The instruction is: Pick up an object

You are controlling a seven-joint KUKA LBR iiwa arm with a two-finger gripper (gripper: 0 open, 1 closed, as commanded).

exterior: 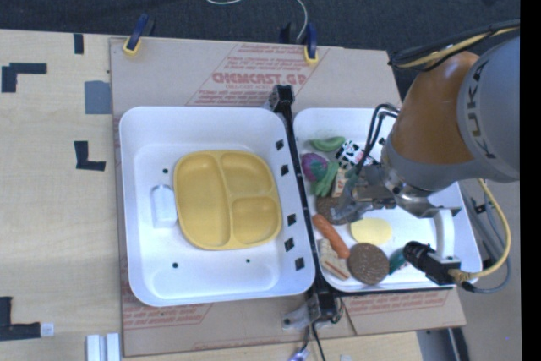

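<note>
- The right bin (338,113) holds a jumble of small things that could be picked; the gripper (345,207) is low among them, near the bin's left wall.
- Whether the gripper is released or clenched cannot be told, as its tip is lost in the clutter. Nothing is seen held.
- Just beside the gripper lies an orange toy carrot (331,236), and above it a purple and green toy (319,169).
- A pale yellow oval piece (372,231) lies just right of the carrot, with a brown round disc (368,263) below it.
- A green piece (328,144) and a black-and-white spotted piece (349,152) lie near the bin's far wall.
- The left bin (144,182) holds a yellow divided plate (226,199), with a small white block (162,205) at its left edge.
- Both bins rest on a cardboard sheet (254,76) on the worktop (51,182).
</note>
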